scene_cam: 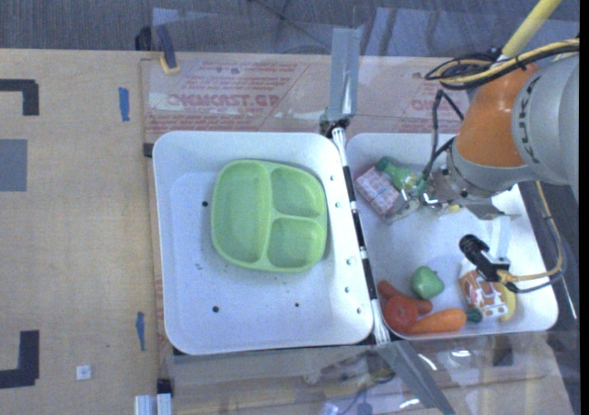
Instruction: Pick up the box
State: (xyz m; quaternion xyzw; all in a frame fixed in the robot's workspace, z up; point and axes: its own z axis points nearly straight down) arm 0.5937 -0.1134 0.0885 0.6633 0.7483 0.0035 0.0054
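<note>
The box (375,189) is found in the right bin (538,312), near its upper left corner, tilted against the wall. A green object (396,167) lies just beside it. The gripper (416,194) is placed at the box's right edge; whether the fingers are parted or clenched cannot be told, as they are blurred. A corner grip is judged likely: the box could be pushed against the wall or twisted out on lifting. The green object might be caught instead. The left bin (184,312) carries a green tray (270,214).
</note>
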